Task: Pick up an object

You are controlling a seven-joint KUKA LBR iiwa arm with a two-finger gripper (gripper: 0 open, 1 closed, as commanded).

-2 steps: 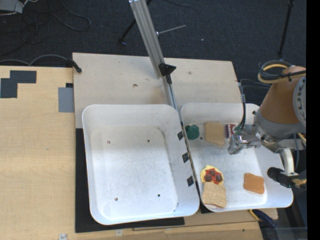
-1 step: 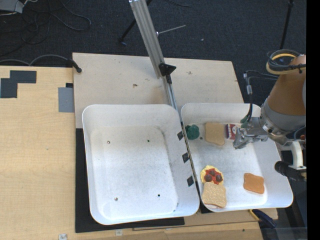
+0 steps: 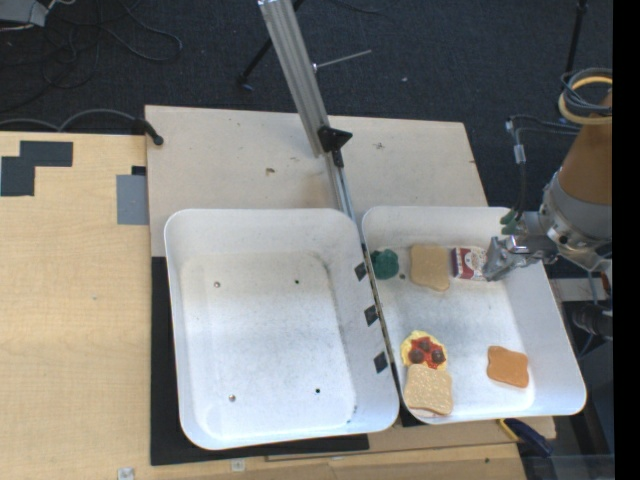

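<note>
left bin: floor bare, open from above | right bin: green piece, tan slice, red-white packet crowd far end; bare floor mid-bin | divider: slanted metal rail, black clips

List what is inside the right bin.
The right bin holds a green piece, a tan bread slice, a red-and-white packet, an orange piece, a pizza slice and a cracker. The gripper covers the packet's right end.
</note>
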